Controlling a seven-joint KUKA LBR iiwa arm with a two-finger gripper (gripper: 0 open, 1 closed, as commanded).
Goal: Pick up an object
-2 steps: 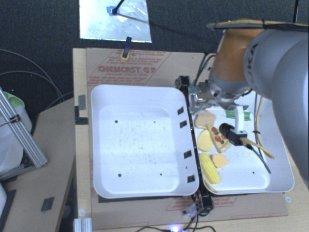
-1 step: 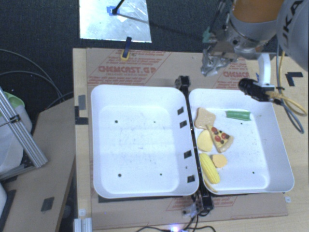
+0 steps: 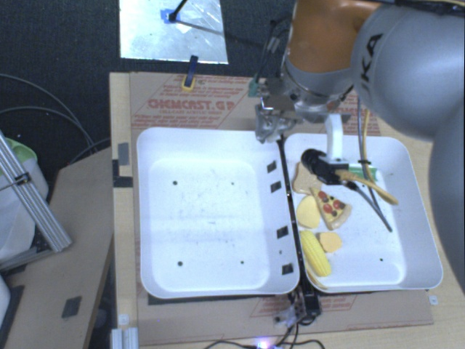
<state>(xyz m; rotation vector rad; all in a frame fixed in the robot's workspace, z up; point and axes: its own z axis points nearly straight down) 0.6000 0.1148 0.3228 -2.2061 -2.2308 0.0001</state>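
1. The arm (image 3: 407, 57) is seen reaching in from the upper right. The gripper (image 3: 270, 128) is hung over the far rim, right where the left bin (image 3: 211, 217) and right bin (image 3: 392, 253) meet.
2. Whether the claw is open or closed, or has hold of anything, can't be told from this angle tbh.
3. The stuff to pick is all bunched in the right bin, along its left side, near the gripper but apart from it.
4. A pizza slice (image 3: 334, 208) is laid just beside a yellow piece (image 3: 308, 211), with a tan piece (image 3: 301, 177) behind them.
5. A corn cob (image 3: 316, 251) is parked at the near edge, touching a small orange piece (image 3: 331, 242).
6. Tongs (image 3: 374, 187) are laid to the right of the pizza slice.
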